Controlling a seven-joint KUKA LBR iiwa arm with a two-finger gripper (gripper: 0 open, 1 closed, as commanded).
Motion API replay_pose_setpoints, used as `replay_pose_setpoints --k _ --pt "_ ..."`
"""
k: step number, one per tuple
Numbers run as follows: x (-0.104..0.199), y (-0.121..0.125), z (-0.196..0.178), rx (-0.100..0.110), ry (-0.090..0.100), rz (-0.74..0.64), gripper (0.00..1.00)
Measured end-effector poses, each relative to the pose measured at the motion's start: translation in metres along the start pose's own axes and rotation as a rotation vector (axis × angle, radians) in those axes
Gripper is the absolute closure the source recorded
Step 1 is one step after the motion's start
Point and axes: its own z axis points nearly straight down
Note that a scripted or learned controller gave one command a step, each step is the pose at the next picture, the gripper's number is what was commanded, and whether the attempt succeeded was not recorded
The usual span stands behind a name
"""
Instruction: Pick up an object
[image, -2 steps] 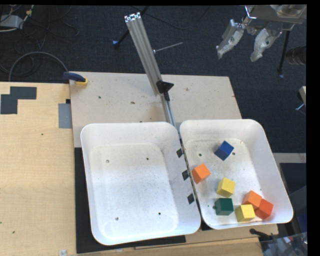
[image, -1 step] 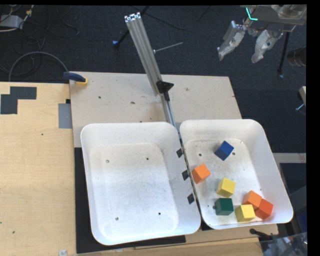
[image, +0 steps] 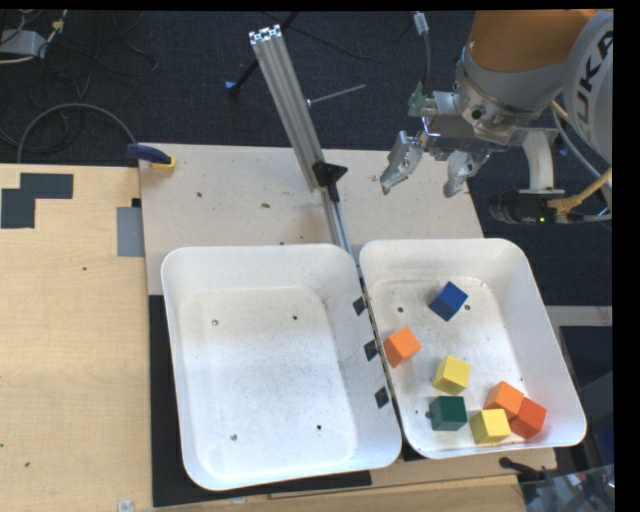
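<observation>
Camera view: claw (image: 427, 168) spread, holding nothing, high above right bin (image: 545, 300); blocks loose below, blue cube (image: 449, 300) nearest.

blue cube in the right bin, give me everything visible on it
The blue cube is a small, solid-coloured block, matte, likely painted wood or foam. It sits in the upper middle of the right bin, resting on the bin floor and turned so one corner points toward the camera. Nothing touches it: the orange cube lies apart to its lower left, the yellow cube below. The claw hangs open well above, beyond the bin's far rim.
</observation>
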Motion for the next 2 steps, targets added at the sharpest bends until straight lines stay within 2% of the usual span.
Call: replay_pose_setpoints --k 1,2 --pt "0.006 0.017 0.084 0.0 0.0 0.002 0.0" --pt "0.005 0.016 0.182 0.001 0.0 0.004 0.0"
